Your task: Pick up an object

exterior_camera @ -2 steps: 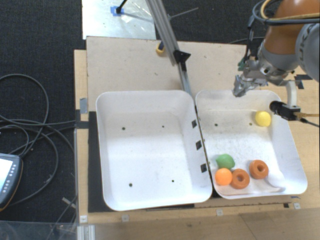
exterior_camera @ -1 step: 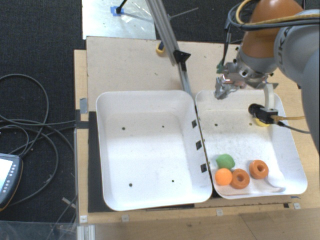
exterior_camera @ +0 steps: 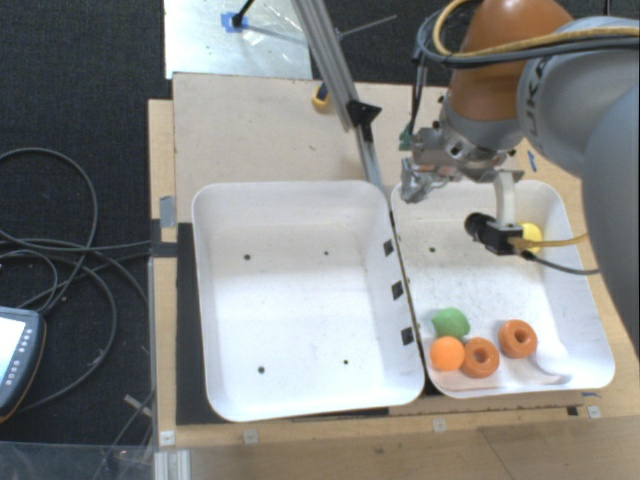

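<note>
Yellow object (exterior_camera: 531, 233) half hidden behind gripper (exterior_camera: 415, 190)

white bins (exterior_camera: 300, 203), green object (exterior_camera: 451, 321), orange ball (exterior_camera: 447, 353)

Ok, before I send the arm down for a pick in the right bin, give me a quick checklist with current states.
1. Targets present: green object, orange ball and two orange rings in the right bin: ok.
2. Gripper above a target: not ok, it sits at the bin's far left corner; the objects lie near the front.
3. Gripper free of load: ok, nothing seen in it.
4. Targets spaced for grasping: not ok, ball and ring touch.
5. Finger opening: cannot tell.
</note>
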Motion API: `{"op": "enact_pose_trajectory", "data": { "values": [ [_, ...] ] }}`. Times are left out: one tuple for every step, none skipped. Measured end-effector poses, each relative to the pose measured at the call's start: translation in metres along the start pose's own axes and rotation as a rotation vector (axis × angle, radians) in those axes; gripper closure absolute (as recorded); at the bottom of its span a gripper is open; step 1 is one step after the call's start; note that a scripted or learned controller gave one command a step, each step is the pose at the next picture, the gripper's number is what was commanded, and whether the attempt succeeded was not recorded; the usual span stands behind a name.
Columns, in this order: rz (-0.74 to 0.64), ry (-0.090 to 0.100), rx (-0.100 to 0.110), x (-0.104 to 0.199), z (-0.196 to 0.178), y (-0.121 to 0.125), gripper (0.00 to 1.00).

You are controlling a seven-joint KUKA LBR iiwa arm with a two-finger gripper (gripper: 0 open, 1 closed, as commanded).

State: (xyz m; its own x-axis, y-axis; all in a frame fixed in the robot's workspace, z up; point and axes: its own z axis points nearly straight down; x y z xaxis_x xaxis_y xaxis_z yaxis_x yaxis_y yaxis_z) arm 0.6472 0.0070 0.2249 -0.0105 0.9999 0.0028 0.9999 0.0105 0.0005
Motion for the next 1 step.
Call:
{"op": "enact_pose_trajectory", "data": {
  "values": [
    [0.000,0.000,0.001,0.0554,0.0063,-0.0067,1.00]
  ]
}}
